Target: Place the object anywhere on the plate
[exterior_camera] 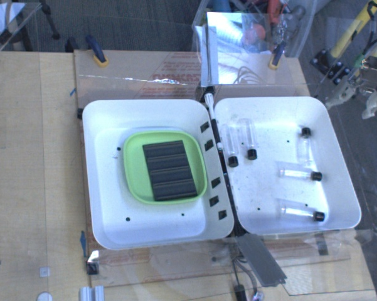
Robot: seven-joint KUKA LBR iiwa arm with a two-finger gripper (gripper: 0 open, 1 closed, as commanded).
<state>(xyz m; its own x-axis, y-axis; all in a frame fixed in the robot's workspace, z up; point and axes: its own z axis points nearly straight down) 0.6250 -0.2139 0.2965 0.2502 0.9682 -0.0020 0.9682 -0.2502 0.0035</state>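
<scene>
Gripper state cannot be told (a pale, blurred mechanism (359, 89) off the right bin's (339, 187) upper right corner may be it). Well apart from that mechanism, the dark ribbed block (169, 170) lies flat on the green plate (133, 168) in the left bin (103, 187). Nearer the mechanism, clear black-capped tubes (298, 174) lie scattered in the right bin.

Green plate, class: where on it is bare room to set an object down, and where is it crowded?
The dark ridged block covers most of the green plate. Bare green remains as a strip along the left rim and narrow margins at the front and right. The right bin is crowded with clear vials.
</scene>
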